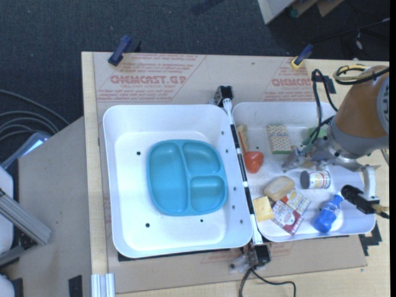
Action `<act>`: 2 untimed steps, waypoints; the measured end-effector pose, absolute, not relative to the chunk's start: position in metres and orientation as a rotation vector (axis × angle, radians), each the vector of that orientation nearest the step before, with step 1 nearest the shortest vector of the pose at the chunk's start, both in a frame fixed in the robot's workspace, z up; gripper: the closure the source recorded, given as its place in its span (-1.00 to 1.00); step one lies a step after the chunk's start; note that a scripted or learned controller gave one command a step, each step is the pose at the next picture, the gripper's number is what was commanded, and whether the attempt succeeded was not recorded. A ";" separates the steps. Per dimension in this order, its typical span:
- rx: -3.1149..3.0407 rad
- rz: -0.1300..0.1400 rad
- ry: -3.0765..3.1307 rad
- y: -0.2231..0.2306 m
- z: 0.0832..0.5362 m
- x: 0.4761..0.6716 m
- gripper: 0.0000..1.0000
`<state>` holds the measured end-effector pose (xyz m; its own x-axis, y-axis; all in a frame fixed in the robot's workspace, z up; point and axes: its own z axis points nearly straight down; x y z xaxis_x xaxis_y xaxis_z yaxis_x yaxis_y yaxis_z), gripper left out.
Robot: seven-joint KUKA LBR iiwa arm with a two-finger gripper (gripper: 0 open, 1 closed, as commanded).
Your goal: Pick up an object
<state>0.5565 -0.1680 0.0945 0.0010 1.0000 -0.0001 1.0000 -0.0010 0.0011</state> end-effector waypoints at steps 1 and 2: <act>2.220 0.001 2.224 -0.139 0.085 0.607 -1.00; 2.220 0.002 2.221 -0.139 0.095 0.607 1.00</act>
